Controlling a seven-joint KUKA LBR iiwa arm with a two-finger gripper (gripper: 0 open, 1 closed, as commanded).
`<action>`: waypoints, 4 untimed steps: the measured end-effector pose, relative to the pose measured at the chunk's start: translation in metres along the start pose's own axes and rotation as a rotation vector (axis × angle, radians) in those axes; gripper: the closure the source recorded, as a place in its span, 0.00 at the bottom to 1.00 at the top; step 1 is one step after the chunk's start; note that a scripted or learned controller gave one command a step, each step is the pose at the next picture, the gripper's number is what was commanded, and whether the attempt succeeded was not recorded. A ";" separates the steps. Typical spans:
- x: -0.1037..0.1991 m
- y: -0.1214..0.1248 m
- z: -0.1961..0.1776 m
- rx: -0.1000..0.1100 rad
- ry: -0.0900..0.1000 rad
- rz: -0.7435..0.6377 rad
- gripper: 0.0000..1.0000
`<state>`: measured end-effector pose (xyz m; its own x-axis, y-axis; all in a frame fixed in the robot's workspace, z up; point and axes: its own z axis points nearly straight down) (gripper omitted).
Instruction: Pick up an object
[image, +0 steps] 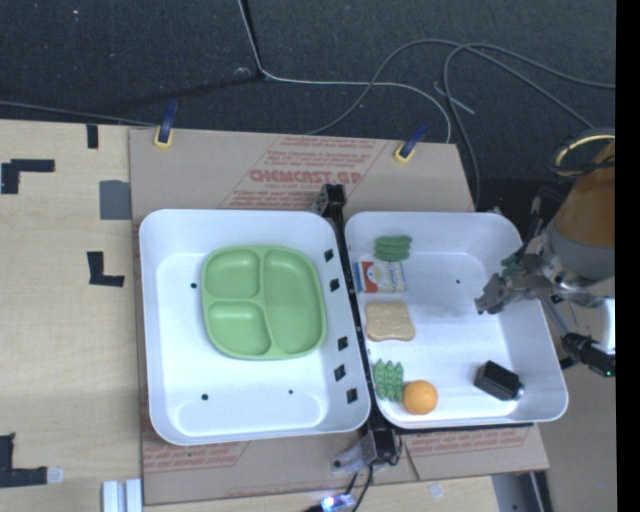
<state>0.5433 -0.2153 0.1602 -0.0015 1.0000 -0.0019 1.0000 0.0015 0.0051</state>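
Orange ball (420, 397) sits at the right bin's (455, 232) six o'clock; your gripper (492, 300) hovers at three, finger state unclear. Approach underway; choose a target, descend.

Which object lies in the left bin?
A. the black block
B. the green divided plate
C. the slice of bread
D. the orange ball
B: the green divided plate rests alone on the floor of the left bin, while the orange ball, black block and slice of bread all lie in the right bin.
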 end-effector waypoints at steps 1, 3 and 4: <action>0.009 -0.003 -0.050 0.001 0.001 -0.001 1.00; 0.058 0.002 -0.099 0.005 0.003 -0.004 1.00; 0.116 -0.003 -0.085 0.007 0.003 -0.005 1.00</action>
<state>0.5394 -0.0989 0.2449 -0.0064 1.0000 0.0014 1.0000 0.0064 -0.0024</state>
